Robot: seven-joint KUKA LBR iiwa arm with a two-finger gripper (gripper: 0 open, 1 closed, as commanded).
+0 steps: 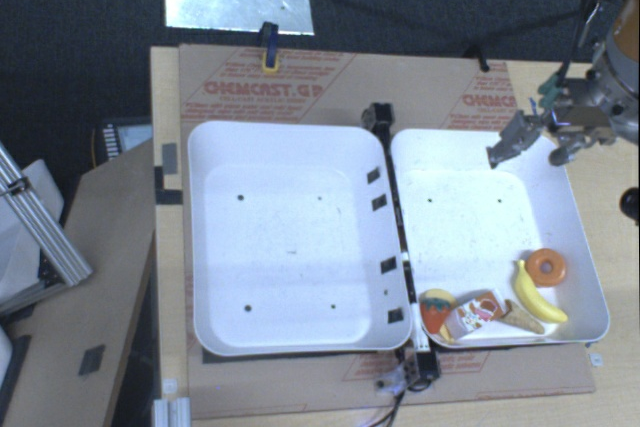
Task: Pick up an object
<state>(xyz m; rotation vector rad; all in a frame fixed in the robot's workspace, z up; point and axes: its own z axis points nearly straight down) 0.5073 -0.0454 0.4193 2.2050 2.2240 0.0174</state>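
Down at the lower right of the frame, the right bin [500, 205] holds a smooth curved banana [537, 294], an orange ring-shaped piece [546, 266], a small printed packet [472, 313] and a round orange-red item [436, 308] (partly hidden, hard to name). My gripper [535, 137] hovers at the upper right, well apart from them, fingers spread and gripping nothing. My arm is cut off by the frame edge.
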